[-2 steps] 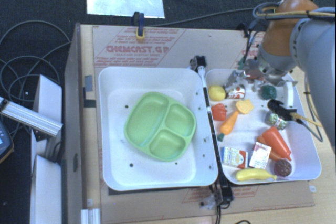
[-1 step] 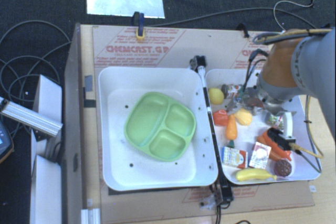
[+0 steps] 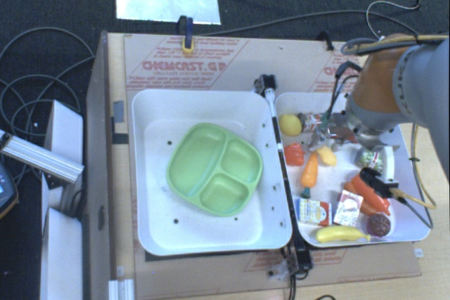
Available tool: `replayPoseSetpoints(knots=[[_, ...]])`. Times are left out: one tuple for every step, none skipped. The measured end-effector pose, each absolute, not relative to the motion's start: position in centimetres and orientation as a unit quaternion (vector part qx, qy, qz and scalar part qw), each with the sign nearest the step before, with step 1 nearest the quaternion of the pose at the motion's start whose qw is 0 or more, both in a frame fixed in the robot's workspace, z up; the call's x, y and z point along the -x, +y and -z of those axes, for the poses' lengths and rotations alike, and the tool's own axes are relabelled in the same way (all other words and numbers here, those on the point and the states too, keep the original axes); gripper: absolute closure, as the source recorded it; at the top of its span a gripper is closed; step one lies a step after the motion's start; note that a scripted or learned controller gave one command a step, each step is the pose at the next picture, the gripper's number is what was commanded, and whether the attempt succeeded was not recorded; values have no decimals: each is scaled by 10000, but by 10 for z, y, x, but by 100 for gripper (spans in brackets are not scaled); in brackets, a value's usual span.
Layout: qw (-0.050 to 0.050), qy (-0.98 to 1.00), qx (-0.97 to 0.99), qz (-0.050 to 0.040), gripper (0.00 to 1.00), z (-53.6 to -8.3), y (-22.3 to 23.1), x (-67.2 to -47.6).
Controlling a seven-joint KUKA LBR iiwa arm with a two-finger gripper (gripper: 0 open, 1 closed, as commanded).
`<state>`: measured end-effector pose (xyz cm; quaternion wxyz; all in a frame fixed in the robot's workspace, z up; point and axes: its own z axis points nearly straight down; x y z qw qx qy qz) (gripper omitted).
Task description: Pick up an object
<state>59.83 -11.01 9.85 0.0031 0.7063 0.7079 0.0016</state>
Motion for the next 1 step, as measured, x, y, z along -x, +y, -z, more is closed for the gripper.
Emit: replayPoseSetpoints(knots=[[14,7089,-7053,-20,100,-186,-43,-610]])
